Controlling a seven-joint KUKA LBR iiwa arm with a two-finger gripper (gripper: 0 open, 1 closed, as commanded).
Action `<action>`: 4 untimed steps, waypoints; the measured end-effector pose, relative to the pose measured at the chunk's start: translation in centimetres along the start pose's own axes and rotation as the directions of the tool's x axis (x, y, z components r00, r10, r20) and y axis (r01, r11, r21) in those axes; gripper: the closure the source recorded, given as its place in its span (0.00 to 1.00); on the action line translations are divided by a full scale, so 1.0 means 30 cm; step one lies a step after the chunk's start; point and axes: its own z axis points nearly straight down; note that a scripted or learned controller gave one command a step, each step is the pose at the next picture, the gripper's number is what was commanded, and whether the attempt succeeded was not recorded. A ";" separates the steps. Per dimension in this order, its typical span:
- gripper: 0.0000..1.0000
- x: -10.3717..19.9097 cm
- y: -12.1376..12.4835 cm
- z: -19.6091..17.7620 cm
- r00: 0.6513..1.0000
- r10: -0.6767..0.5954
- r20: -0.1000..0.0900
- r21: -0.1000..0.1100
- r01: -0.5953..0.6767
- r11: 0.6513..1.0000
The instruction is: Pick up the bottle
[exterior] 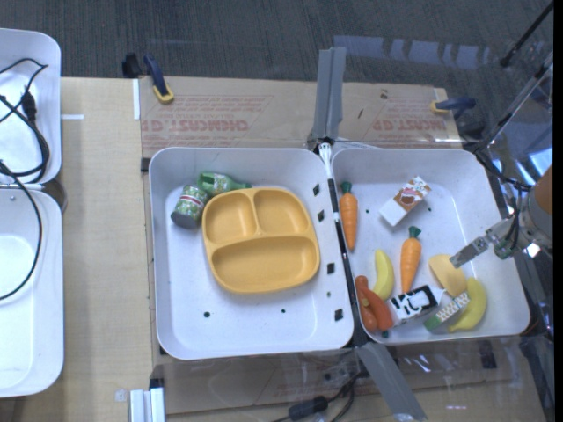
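Observation:
A small green bottle (222, 183) lies on its side in the left bin (176, 323), at its far left, just behind the yellow divided plate (261, 238). Touching the bottle's left end is a short can with a green label (186, 207). My gripper (464, 255) reaches in from the right edge over the right bin (475, 170), just above a pale yellow wedge (447, 275) and a banana (473, 306). It is far from the bottle, with a whole bin's width between them. Nothing is seen held in it.
The right bin holds two carrots (349, 218) (410, 258), a second banana (383, 273), a small brown-and-white carton (406, 200), a red item (371, 304) and a black-and-white pack (413, 302). A grey divider post (329, 95) stands behind the bins' shared wall.

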 end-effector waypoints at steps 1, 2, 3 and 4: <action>0.00 -0.001 -0.002 0.000 1.000 -0.018 0.000 0.001 0.018 1.000; 0.00 -0.004 -0.008 0.000 0.998 -0.061 0.000 0.003 0.061 0.998; 0.00 -0.020 -0.035 -0.002 0.957 -0.289 -0.001 0.012 0.289 0.957; 0.00 0.127 -0.014 0.076 0.998 0.008 -0.055 0.045 -0.005 0.999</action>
